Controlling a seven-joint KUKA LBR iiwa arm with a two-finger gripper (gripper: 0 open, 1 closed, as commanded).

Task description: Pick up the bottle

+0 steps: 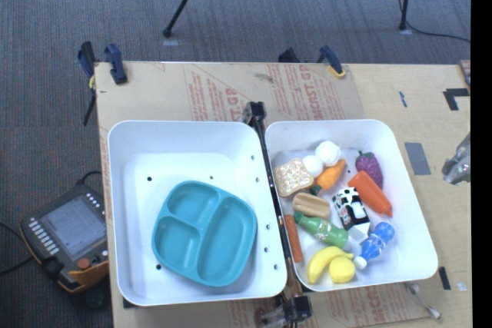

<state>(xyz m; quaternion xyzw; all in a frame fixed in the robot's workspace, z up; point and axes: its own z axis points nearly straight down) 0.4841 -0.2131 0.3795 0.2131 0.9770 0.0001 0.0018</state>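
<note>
Bins [123, 136] number two, side by side on the bench [215, 88]; in the left one we count one blue plate [204, 233] with three compartments; in the right one we count one green bottle [322, 227], two carrots [370, 193], one banana [324, 261], one hot dog [310, 204] among other toy foods. The bottle lies on its side, low in the right bin; the gripper [458, 164] is at the far right edge, well apart from it; we cannot tell its state.

Divided plate [204, 233] sits in the left bin [123, 165]; bottle [323, 228] lies among toy food in the right bin [407, 165].
</note>
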